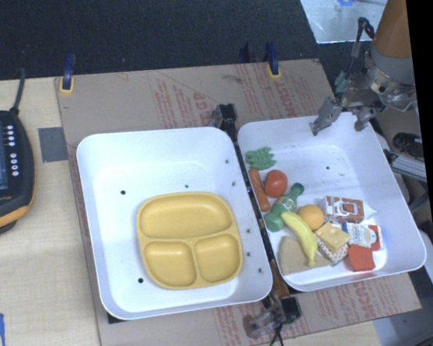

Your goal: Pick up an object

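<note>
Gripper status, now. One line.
Gripper: open, fingers spread with nothing between them, above the far right corner of the right bin, away from the toy food.

Red print on cardboard sheet [191, 93] too blurred; nothing legible.
</note>
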